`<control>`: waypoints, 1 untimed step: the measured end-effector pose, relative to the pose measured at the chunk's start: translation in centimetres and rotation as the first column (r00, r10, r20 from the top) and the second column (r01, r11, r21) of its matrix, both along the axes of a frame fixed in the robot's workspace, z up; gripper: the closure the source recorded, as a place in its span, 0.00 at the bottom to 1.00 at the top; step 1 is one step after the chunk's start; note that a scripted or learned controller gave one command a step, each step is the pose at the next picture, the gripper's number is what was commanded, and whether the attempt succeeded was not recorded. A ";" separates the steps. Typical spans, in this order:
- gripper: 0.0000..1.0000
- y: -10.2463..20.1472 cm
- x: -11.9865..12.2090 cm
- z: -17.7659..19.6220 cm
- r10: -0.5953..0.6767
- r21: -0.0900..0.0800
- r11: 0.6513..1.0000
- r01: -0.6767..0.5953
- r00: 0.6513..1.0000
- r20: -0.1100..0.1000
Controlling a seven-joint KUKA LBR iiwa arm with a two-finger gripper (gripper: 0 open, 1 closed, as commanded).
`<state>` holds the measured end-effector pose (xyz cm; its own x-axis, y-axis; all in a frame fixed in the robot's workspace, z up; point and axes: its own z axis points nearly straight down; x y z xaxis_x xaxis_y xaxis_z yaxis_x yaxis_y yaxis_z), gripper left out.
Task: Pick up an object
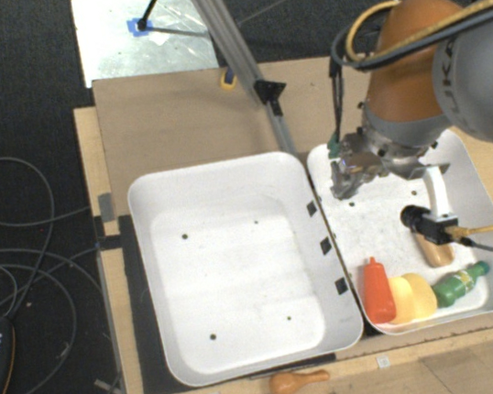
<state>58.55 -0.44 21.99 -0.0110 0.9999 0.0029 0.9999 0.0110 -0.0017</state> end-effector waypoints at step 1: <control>1.00 4.9 -3.2 1.3 0.000 0.000 1.000 0.000 1.000 0.001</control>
